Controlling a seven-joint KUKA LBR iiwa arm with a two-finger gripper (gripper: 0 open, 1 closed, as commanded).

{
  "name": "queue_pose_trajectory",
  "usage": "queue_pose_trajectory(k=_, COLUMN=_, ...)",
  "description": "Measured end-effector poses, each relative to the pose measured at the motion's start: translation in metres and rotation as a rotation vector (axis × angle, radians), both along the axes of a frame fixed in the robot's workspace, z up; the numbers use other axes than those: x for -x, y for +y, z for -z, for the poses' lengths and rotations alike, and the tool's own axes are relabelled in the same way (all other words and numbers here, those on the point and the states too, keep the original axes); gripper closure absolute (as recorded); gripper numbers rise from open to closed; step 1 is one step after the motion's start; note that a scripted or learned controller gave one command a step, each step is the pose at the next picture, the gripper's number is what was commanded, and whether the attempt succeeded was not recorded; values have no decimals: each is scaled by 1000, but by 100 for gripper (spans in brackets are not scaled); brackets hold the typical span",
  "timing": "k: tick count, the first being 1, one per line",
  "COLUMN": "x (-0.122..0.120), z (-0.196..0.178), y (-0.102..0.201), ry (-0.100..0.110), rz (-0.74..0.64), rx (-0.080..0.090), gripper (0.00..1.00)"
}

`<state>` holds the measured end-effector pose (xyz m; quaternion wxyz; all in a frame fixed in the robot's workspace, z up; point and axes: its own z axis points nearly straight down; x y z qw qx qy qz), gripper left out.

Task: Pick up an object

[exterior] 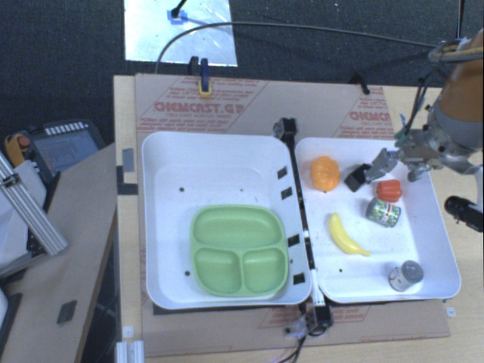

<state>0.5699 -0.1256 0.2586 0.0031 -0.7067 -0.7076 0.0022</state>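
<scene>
Camera view: my arm (pixel 458 119) enters from the right and hangs over the upper part of the right bin (pixel 439 278). My fingers (pixel 370 174) sit low above the bin floor, between the orange fruit (pixel 326 173) on their left and the red-capped can (pixel 386 203) just to their right. I cannot tell whether they are spread or pressed together; the dark fingertip hides the gap, and nothing is visibly pinched between them. The yellow banana (pixel 346 237) lies nearer the bin's middle, apart from the can. A small grey-lidded tin (pixel 405 275) rests near the front right corner. The left bin (pixel 162 203) carries a green divided tray (pixel 238 249) toward its front. Both bins stand side by side on the desk (pixel 249 100), touching along a black centre seam.
</scene>
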Motion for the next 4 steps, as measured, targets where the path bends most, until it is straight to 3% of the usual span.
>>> queue_pose_trajectory(k=1, x=-2, z=-5, y=0, ry=-8, rz=-2, rx=1, gripper=0)
queue_pose_trajectory(k=3, x=-7, z=102, y=-6, ry=-4, rz=0, rx=0, gripper=0)
queue_pose_trajectory(k=4, x=-13, z=152, y=-6, ry=-34, rz=1, rx=16, gripper=0)
